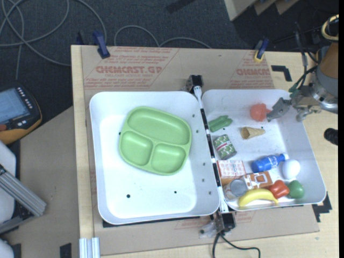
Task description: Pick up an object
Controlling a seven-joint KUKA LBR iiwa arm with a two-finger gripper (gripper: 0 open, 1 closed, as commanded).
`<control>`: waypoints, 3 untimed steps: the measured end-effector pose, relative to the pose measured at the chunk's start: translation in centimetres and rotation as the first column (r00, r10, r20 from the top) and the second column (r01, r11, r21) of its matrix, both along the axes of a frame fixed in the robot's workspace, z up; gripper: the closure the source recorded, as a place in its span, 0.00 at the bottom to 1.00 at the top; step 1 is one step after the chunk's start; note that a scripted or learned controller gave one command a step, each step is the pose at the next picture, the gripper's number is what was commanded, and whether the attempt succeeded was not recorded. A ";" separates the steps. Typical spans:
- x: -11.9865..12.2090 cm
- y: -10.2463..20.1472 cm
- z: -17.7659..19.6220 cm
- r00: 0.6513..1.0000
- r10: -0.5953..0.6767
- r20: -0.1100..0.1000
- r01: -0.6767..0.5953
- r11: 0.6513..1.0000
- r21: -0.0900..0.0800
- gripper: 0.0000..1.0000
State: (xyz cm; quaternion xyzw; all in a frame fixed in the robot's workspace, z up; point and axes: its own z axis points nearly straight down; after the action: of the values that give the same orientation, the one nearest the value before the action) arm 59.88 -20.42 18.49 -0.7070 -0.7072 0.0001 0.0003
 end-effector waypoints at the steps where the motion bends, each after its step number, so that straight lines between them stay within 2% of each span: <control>1: 4.6 2.7 -5.1 1.000 0.001 0.002 -0.001 1.000 -0.001 0.00; 2: 6.8 1.5 -10.1 1.000 0.001 0.001 -0.001 1.000 -0.001 0.00; 3: 6.9 1.5 -8.9 1.000 0.002 0.005 -0.002 1.000 -0.004 1.00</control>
State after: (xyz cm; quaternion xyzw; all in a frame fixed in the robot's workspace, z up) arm 66.77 -18.91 9.58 -0.7061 -0.7081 -0.0003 -0.0031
